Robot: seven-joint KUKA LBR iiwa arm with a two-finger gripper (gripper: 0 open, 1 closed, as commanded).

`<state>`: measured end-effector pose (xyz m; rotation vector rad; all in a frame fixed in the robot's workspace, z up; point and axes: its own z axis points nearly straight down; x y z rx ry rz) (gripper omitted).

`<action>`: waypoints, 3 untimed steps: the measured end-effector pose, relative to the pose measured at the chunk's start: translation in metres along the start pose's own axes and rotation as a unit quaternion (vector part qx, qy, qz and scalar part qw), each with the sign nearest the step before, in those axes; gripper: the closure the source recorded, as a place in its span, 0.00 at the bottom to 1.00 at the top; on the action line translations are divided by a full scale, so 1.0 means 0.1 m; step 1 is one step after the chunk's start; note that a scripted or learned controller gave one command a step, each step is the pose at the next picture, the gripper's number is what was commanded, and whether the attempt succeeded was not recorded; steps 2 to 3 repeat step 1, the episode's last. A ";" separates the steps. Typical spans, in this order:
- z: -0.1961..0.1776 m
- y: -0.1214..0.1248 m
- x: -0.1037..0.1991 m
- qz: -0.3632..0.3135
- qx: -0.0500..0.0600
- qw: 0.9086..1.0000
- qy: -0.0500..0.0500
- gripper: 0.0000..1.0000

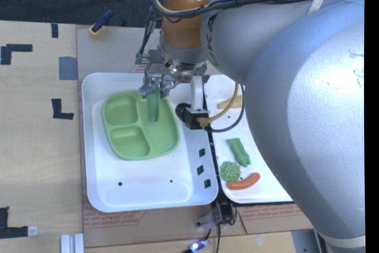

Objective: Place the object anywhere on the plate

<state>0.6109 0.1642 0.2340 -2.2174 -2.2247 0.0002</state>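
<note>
- I see the claw (155,90) over the light green three-compartment plastic plate (140,125), clamped on a slim green stick-shaped object (153,107) that hangs upright.
- The object's lower end is over the plate's right compartment; I cannot tell if it touches.
- The plate lies in the left shallow white bin (142,186).
- Right of the plate, the other white bin (266,192) holds a green broccoli floret (230,171), an orange sausage (243,181) and a green pod (239,151).

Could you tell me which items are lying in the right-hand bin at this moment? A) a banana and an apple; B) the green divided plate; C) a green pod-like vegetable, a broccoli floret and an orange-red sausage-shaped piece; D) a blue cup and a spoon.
C: the right bin contains the green pod-like vegetable, the broccoli floret and the orange-red sausage-shaped piece, while the green divided plate sits in the left bin.
</note>
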 end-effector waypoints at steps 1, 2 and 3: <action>0.00 -0.01 -0.01 0.000 0.001 1.000 -0.001 0.00; 0.00 -0.01 -0.01 0.000 0.001 1.000 -0.001 0.00; 0.00 -0.01 -0.01 0.000 0.001 1.000 -0.001 0.00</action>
